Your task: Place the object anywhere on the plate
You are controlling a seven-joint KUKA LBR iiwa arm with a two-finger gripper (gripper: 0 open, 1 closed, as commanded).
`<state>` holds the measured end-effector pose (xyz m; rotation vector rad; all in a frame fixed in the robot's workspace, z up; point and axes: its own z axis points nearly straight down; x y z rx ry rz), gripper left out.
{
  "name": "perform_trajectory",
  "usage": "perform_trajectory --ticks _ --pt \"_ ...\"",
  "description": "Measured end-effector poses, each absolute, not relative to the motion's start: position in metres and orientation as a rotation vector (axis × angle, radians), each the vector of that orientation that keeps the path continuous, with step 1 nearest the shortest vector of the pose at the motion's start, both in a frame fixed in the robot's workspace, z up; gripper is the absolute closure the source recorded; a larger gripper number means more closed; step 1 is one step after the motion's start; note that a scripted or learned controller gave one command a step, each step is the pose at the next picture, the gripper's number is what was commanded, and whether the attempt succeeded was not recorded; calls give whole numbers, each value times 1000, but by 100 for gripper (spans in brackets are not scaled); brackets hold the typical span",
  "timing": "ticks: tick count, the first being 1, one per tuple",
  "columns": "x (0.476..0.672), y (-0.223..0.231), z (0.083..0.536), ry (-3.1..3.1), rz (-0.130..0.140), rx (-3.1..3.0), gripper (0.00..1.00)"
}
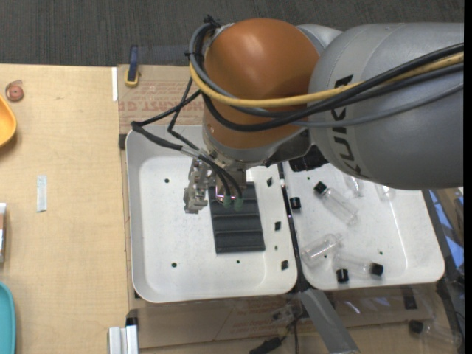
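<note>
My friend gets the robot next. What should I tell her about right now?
Gripper: low over the left bin. I cannot tell if it holds anything.
Things: a dark ribbed block lies in the left bin, beside the gripper. Small clear vials and black caps lie in the right bin.
Done: I cannot see anything placed yet, and I cannot pick out a plate for sure.
Left: grab the object and put it on the plate.

A dark ribbed rectangular object lies flat in the left white bin; mid-bin.
</note>
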<state>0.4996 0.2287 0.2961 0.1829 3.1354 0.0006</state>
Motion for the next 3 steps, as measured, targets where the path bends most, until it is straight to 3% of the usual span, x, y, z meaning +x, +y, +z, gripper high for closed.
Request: perform_trajectory --ticks 1,2,3 --pt "500 228 296 3135 0 184 0" --pt "501 228 304 3134 1 190 100" --pt "558 228 396 3063 2 -675 100"
